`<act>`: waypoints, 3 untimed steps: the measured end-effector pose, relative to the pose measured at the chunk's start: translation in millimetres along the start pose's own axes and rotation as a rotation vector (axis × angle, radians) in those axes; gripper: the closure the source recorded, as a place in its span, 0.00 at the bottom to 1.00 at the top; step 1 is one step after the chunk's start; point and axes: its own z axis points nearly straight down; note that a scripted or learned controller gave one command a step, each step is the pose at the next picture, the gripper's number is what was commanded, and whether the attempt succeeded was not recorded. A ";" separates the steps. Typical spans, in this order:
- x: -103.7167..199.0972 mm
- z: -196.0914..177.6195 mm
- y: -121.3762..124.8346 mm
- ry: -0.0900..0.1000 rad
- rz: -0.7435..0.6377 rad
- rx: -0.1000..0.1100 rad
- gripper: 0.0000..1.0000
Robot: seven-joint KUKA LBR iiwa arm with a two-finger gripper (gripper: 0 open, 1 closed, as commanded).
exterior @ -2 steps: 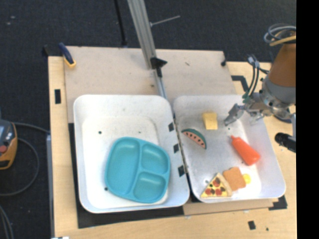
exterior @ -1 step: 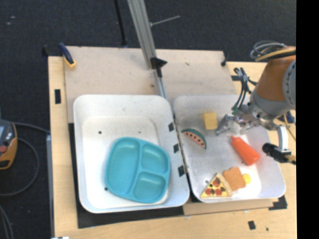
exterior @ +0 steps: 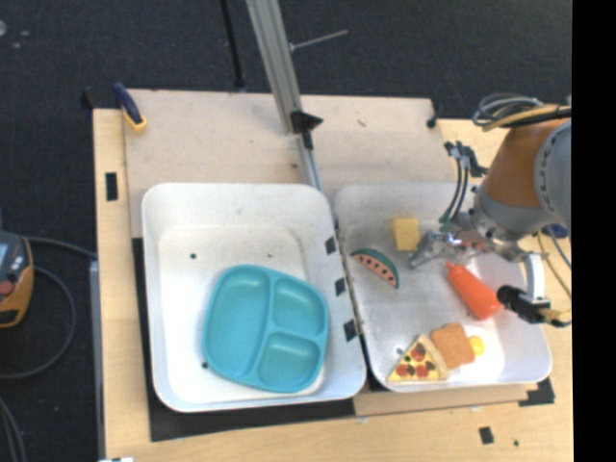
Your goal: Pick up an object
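Arm (exterior: 525,176) low over right bin (exterior: 385,210), beside carrot (exterior: 472,290)

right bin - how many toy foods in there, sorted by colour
yellow: 1, cheese block
orange: 1, carrot
green and red: 1, watermelon slice
tan: 1, bread piece
mixed: 1, pizza slice
total: 5

You had two white bins (exterior: 164,210), one blue divided plate (exterior: 265,327), one yellow block (exterior: 405,231), one watermelon slice (exterior: 376,267), one carrot (exterior: 472,290), one pizza slice (exterior: 417,363), one bread piece (exterior: 452,344).
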 end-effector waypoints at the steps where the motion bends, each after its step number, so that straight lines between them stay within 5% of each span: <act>1: -1.4 -13.3 1.3 -0.002 0.001 -0.005 1.00; 3: -6.1 -103.9 -4.8 -0.001 -0.001 -0.007 1.00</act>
